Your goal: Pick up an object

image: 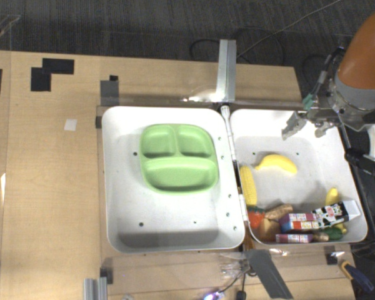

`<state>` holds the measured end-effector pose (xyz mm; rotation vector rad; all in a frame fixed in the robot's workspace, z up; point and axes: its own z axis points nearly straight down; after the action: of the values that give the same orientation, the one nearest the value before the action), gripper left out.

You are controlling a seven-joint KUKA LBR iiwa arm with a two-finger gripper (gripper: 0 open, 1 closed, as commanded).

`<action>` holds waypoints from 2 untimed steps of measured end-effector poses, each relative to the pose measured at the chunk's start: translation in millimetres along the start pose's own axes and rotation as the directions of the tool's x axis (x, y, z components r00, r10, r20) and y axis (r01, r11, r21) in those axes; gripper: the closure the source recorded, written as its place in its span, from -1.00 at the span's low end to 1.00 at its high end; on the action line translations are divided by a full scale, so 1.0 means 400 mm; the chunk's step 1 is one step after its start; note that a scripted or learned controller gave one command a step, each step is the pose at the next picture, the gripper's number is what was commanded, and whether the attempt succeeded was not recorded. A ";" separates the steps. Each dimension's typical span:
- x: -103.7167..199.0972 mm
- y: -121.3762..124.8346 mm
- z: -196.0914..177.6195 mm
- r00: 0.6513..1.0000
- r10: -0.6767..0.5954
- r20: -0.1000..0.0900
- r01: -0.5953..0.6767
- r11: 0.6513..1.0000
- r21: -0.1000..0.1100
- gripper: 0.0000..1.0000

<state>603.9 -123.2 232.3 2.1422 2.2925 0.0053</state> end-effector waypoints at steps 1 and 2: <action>0.033 -0.090 0.329 0.998 -0.061 0.000 0.061 0.998 -0.001 -1.00; 0.089 0.027 0.356 0.998 0.067 0.000 -0.067 0.998 -0.008 -1.00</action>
<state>613.0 -87.1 90.0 2.2137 2.2156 0.0154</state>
